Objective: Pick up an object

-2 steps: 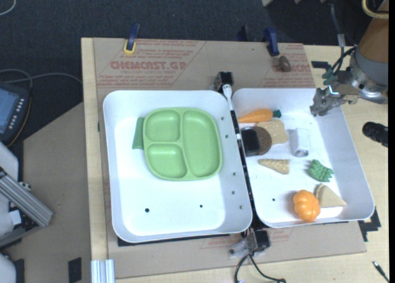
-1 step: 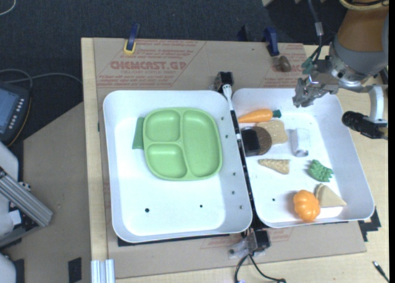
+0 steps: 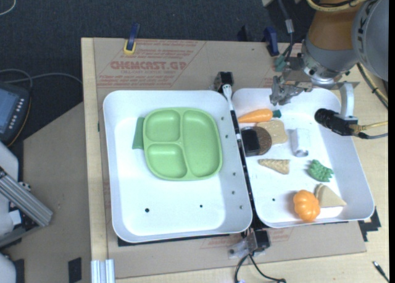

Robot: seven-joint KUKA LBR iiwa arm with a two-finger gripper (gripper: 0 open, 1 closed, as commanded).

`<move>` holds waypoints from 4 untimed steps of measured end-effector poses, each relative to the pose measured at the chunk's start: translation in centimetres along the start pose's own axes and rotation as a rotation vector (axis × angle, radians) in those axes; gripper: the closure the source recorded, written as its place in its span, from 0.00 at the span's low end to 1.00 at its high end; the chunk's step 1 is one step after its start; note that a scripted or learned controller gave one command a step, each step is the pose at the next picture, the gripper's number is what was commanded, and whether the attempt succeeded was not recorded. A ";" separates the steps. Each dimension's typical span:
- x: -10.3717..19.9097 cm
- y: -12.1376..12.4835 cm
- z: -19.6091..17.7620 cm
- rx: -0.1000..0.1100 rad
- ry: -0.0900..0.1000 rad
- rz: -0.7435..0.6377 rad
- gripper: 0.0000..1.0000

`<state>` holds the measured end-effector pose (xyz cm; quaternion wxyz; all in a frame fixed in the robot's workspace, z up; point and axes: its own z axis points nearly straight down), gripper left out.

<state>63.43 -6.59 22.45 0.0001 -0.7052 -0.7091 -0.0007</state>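
The claw (image 3: 281, 95) hovered, its opening impossible to tell, at the carrot's (image 3: 255, 115) one o'clock; descent came next.

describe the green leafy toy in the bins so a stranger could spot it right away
Look at the right-hand white bin, the one crowded with toy food. Near its right wall, about halfway down, lies a small green leafy piece, above the orange pumpkin. It is the only green, frilly-edged item in that bin.
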 end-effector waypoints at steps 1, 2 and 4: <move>1.5 2.2 -0.3 -0.004 -0.002 0.002 1.00; 0.9 1.8 -1.0 -0.003 -0.002 0.006 1.00; 1.4 1.9 -0.5 -0.003 -0.002 0.004 1.00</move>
